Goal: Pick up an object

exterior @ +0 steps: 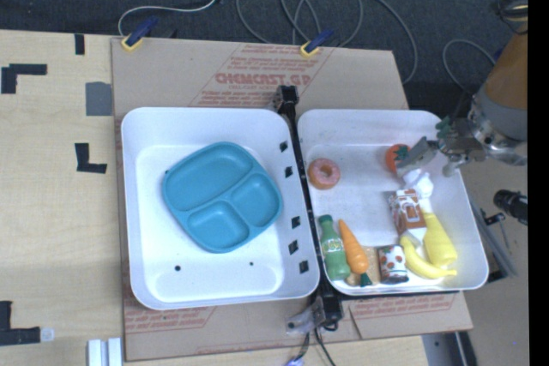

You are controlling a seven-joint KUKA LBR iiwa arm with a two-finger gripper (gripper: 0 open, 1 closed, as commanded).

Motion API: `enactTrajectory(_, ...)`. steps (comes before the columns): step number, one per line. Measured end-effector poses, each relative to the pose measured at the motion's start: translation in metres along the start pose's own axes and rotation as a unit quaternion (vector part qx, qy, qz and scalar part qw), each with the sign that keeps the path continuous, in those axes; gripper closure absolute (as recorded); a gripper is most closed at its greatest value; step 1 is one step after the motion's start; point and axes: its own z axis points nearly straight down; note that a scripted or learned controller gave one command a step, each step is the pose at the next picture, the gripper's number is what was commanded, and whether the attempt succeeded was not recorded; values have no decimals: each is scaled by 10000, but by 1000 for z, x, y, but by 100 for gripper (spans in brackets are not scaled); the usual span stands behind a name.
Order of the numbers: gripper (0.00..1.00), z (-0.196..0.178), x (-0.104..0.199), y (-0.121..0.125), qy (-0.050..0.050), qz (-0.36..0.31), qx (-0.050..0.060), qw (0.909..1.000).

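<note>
Claw [426,152] just right of red-orange toy [395,157], right bin [360,120].

Red lettering reading "CHEMCAST GP" was seen printed upside down on the brown cardboard sheet [257,77] beyond the bins. Smaller print beneath it could not be read.

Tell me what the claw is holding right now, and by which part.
Cannot be told. The claw sits beside the red-orange toy in the right bin.
</note>
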Motion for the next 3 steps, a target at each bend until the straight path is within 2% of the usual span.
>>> enactTrajectory(1, 0, 141, -33, 0, -8, 2, -20, 10000)
enactTrajectory(2, 100, 131, -34, 1, -23, 4, -37, 10000)
enactTrajectory(3, 100, 128, 57, 58, 1, -9, -6, 10000)
